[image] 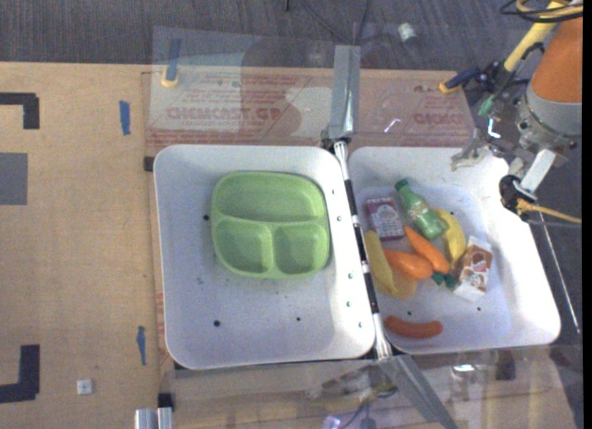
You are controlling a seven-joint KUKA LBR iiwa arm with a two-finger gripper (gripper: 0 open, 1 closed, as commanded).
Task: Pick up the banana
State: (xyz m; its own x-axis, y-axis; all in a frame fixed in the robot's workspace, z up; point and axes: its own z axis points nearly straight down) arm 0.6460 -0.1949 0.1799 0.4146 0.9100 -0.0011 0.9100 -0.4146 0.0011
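Right white bin (532, 265) | banana (454, 238) touching carrot (427, 248) | claw (474, 148) at far corner, state unclear

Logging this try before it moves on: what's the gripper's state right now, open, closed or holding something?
Gripper: cannot be told from this view; it hangs over the far right corner of the right bin.

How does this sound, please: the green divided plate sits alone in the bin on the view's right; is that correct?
Not quite. The camera view shows the green divided plate sitting alone in the bin on the view's left, not its right.
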